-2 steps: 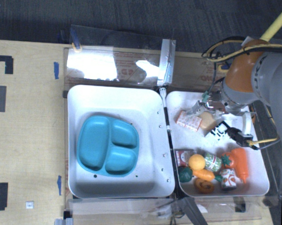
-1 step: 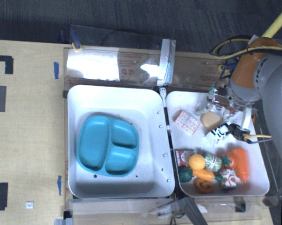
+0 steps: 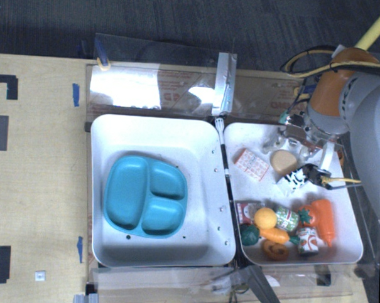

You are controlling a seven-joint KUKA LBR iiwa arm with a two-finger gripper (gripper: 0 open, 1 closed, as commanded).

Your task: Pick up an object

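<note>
Two shallow white plastic bins side by side on the pale wooden table (image 3: 32, 172).

Nearest, along the front wall of the right bin (image 3: 355, 246): a tight heap of small toy foods. In it, a dark green ball (image 3: 249, 234), a small orange carrot (image 3: 275, 235), a dark brown-orange piece (image 3: 275, 249), a red and white packet (image 3: 308, 241), a smooth yellow ball (image 3: 266, 217), a green and white can (image 3: 287, 218), a red packet (image 3: 244, 210), and a large glossy orange carrot shape (image 3: 324, 219) at the heap's right end.

In the left bin (image 3: 115, 129): a matte blue tray (image 3: 147, 195) with rounded corners, split into three compartments, lying flat near the middle.

Farther back in the right bin, apart from the heap: a flat pink checked card (image 3: 251, 164), tilted; just right of it a tan lump (image 3: 284, 161), smooth, rounded on top, bread-coloured; touching its lower right edge a small black and white striped piece (image 3: 295, 179).

Just beyond the tan lump, hanging over the bin's far right corner: the metal claw (image 3: 295, 141), below the orange band of the grey arm. Open or closed: cannot tell. Nothing seen gripped.

Behind both bins, a clear shiny plastic sheet (image 3: 149, 89).
</note>
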